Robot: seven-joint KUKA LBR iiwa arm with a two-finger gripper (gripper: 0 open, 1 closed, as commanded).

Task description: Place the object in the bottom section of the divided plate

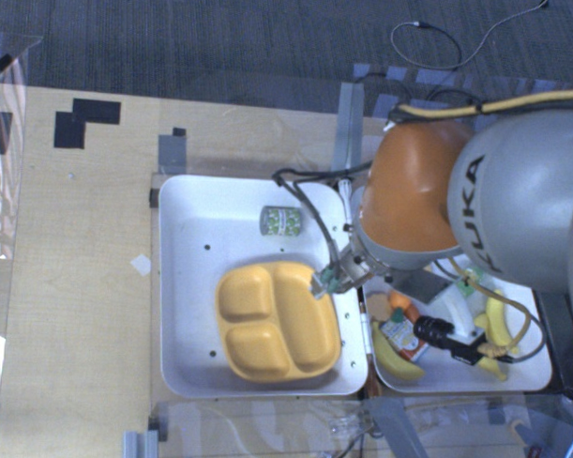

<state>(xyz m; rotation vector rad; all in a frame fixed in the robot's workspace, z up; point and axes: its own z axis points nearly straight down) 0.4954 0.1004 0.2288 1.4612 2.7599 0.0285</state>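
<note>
My arm enters from three o'clock, its orange band and grey body hanging over the seam between the two bins. My claw (324, 283) sits low at the right rim of the yellow divided plate (276, 319), which rests in the left bin (187, 267). Something small and greenish shows at the tip; I cannot tell whether it is clamped, nor whether the claw stands apart or together. A green-labelled can (281, 220) lies at twelve o'clock from the plate, well apart. My arm covers much of the right bin (535, 378); bananas (396, 361) and clutter there are hard to sort.
</note>
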